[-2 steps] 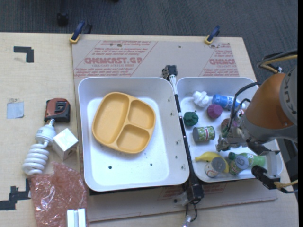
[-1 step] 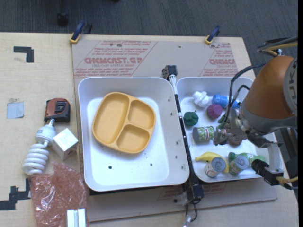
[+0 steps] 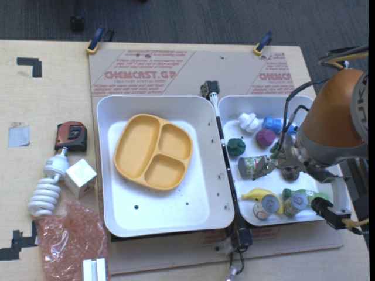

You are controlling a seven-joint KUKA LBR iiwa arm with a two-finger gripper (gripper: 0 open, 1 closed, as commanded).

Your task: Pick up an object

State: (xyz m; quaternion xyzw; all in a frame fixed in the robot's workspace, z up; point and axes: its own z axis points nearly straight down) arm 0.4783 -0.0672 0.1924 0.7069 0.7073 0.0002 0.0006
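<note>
Camera view is showing the arm (image 3: pixel 337 113) reaching in over the right bin (image 3: pixel 229 107), with the gripper (image 3: pixel 280 164) hanging low near that bin's middle. A can (image 3: pixel 253 166) is lying on its side just left of it, close against it or perhaps touching. I cannot tell how the fingers are standing, since the wrist is covering them, and nothing is visibly sitting between them. So the pick is looking not yet done: the can seems to be lying on the bin floor, and the closing and lifting are remaining, as far as I can judge. Other things are lying around: a green ball (image 3: pixel 236 146) toward the bin's left wall, a purple ball (image 3: pixel 265 137) behind, a banana (image 3: pixel 256 194) and two more cans (image 3: pixel 269 205) along the front edge. The left bin (image 3: pixel 176 218) is carrying a yellow tray (image 3: pixel 153 151).
</note>
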